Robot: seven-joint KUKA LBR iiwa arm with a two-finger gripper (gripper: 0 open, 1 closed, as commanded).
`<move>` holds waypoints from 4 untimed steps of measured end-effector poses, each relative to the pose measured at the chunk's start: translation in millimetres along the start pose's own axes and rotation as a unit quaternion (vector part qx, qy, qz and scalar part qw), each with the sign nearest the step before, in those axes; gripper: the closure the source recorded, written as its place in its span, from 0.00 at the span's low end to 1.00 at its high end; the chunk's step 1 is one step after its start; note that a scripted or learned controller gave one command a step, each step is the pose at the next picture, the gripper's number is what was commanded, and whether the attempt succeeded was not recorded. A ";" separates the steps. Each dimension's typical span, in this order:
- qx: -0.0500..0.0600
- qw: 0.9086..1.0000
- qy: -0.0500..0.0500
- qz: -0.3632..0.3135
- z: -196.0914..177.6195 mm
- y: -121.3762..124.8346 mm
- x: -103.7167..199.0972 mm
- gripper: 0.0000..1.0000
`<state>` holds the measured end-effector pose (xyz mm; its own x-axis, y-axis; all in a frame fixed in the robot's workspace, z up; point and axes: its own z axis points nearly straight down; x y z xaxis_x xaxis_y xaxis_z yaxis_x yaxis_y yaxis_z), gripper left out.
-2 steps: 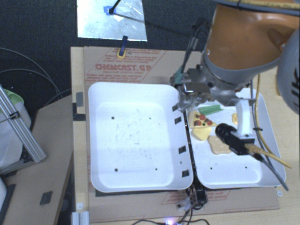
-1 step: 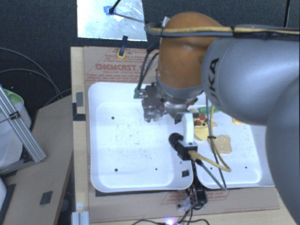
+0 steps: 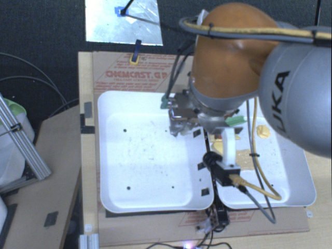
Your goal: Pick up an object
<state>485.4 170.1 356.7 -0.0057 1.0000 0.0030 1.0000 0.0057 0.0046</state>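
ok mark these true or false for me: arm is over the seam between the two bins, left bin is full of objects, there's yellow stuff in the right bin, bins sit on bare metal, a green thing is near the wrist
1. The arm hangs over the seam between the two bins. True.
2. The left bin is full of objects. False: its floor shows a few dark specks and small dots.
3. Yellow items lie in the right bin. True, partly hidden by the arm and cables.
4. The bins sit on bare metal. False: they rest on a printed cardboard sheet.
5. A green piece shows near the wrist. True, though what it is cannot be told.
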 end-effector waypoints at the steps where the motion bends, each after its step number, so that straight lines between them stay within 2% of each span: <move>1: -0.001 1.000 -0.001 0.005 -32.7 2.1 -61.7 1.00; 2: -0.001 1.000 -0.001 0.000 -41.7 2.5 -57.7 1.00; 3: 0.003 1.000 -0.002 0.003 70.9 66.3 -67.2 1.00; 4: -0.004 1.000 0.000 0.002 -43.1 22.1 -90.3 1.00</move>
<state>507.8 79.8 399.6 -0.0022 1.0000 0.0031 0.9999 0.0022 0.0126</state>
